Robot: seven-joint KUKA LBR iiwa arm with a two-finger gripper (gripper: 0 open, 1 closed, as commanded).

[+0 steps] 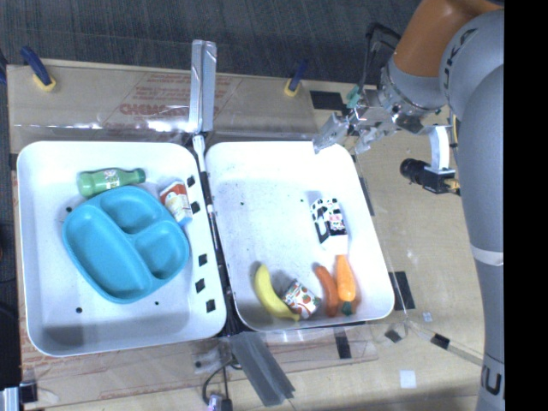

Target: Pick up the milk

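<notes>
We see the milk [329,219] lying in the right bin [257,187], above the carrot [344,279]. The gripper [341,137] hovers over that bin's far right corner; its fingers [327,135] are spread wide around nothing.

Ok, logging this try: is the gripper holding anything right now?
Gripper: open, holding nothing, above the right bin's far rim.

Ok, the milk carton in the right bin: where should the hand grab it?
Probably from straight above, closing across the milk carton's narrow width near its middle. It lies flat, long axis running up-down in the view, with bare floor either side; the carrot sits just below.
</notes>
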